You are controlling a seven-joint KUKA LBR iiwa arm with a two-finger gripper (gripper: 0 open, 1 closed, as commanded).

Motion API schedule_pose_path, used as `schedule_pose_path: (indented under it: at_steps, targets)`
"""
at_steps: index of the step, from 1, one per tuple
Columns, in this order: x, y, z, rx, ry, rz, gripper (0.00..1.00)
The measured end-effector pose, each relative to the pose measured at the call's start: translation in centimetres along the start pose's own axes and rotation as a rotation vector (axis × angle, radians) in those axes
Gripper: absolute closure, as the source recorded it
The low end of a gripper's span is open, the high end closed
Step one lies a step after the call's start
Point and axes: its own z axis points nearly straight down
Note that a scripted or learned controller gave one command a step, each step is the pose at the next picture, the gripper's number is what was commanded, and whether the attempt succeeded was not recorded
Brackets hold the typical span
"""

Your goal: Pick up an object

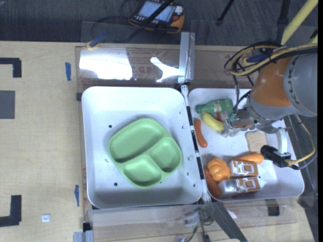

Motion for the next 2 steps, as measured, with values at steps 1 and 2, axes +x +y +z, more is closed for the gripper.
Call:
schedule_pose_path:
  at_steps: [1,2]
  targets:
    - [-6.8,3.1,-3.8,0.005,-0.001,-0.203,1.00]
    - [-3.0,-6.8,-11.4,0.013,0.003,0.041,1.00]
